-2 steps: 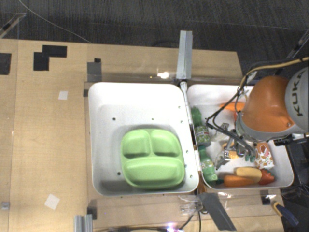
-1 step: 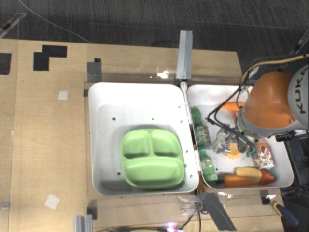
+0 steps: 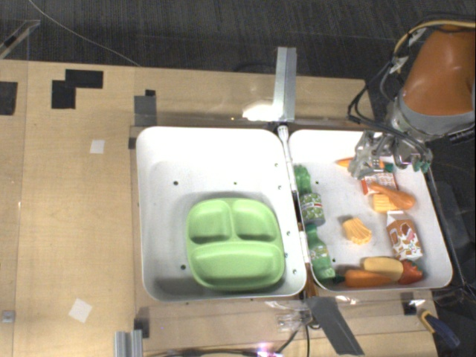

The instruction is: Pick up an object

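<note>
A green divided tray sits in the left bin. In the right bin, the gripper hangs above an orange carrot-like toy; its grasp state possibly obscured, I cannot tell. Crowded neighbours risk a glancing, slipped pick.

tray in left bin

Robotics lab: bench with twin white bins.
</note>
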Tool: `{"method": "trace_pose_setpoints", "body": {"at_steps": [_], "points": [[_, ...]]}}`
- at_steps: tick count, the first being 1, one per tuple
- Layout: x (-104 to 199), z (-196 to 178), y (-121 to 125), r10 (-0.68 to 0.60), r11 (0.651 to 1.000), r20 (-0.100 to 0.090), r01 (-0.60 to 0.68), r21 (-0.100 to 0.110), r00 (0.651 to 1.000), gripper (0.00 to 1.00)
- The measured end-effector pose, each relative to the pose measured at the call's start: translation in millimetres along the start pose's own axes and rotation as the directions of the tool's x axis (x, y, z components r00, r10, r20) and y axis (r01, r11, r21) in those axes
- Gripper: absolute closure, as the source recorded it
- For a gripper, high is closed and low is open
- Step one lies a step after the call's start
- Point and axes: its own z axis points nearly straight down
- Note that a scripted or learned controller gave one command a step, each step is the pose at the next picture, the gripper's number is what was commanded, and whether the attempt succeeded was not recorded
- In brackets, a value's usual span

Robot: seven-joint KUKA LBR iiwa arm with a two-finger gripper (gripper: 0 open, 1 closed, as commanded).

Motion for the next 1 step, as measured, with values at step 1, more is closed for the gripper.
{"method": "trace_pose_setpoints", "body": {"at_steps": [1], "points": [[-22.8, -0.5, -38.4, -0.35, 0.937, -0.002, 0.35, -0.001, 0.937, 1.0]]}}
